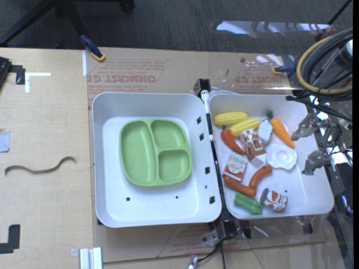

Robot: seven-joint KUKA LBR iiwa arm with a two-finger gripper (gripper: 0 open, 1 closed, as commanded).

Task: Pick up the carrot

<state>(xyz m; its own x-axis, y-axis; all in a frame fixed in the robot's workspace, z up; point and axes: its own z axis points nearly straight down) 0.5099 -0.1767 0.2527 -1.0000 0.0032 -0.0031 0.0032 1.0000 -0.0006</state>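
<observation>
Gripper spread wide at right bin's right edge, gripping nothing. Carrot close by on its left, near the top wall, touching the fried egg. Bare white floor under the gripper. Arm cut off at the right. Left bin's green plate bare.

The bench carries two white bins side by side toward its right edge: the left bin and the right bin. Printed cardboard lies under both, and a thin curved cord rests near the left edge.
</observation>
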